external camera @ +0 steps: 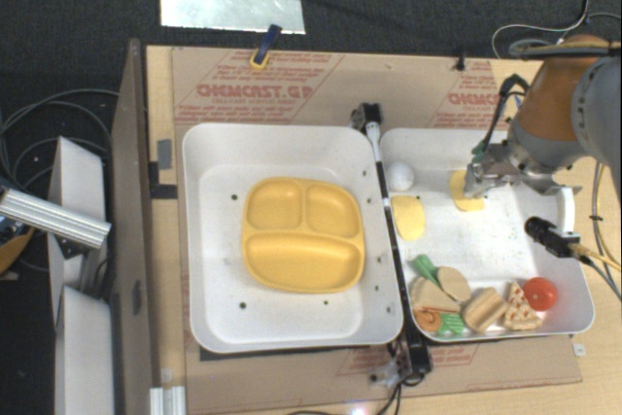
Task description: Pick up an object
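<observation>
We see the pincer (474,182) lowered into the right bin (437,139), its tip at a small pale-yellow piece (468,192) lying on the bin floor; we cannot tell from this slanted view how the pincer is set or whether it grips the piece. Above it rises the grey arm (593,117) with its orange band (546,102).

Just left of the piece sits a smooth white ball (400,176), and below that a flat, rounded yellow slice (409,217), both close to the divider between the 2 bins. Along the near wall we count a crowded cluster: a green vegetable-shaped toy (425,266), tan bread-like pieces (482,308), a wedge like a pizza slice (521,308) and a glossy red tomato (540,293). The middle of the right bin floor lies bare between the pincer and this cluster.

In the left bin (209,209) rests a matte yellow plastic tray (301,233) with 3 rounded compartments, well apart from every wall. Both bins stand on brown printed cardboard (292,78) covering the counter.
</observation>
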Action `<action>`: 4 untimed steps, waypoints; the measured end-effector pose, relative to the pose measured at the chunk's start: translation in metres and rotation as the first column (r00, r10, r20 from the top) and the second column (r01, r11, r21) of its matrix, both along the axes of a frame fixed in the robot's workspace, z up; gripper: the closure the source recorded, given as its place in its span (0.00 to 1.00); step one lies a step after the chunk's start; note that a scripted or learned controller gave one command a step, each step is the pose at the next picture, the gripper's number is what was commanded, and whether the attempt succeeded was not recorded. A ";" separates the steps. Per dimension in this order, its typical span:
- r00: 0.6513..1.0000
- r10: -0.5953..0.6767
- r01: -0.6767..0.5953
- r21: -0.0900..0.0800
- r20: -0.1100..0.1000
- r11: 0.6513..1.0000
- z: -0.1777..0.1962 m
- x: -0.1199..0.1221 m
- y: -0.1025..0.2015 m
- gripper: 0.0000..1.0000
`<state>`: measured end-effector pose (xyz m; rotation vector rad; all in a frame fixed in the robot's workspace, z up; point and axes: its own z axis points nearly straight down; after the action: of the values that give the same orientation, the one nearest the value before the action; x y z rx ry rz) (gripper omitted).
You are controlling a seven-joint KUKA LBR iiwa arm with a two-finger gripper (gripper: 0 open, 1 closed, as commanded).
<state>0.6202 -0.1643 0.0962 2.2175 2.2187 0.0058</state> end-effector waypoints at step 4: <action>1.000 0.017 -0.017 0.005 -0.003 1.000 0.088 -0.120 0.270 1.00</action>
<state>0.5003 0.1057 0.1842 2.2025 2.2416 0.0087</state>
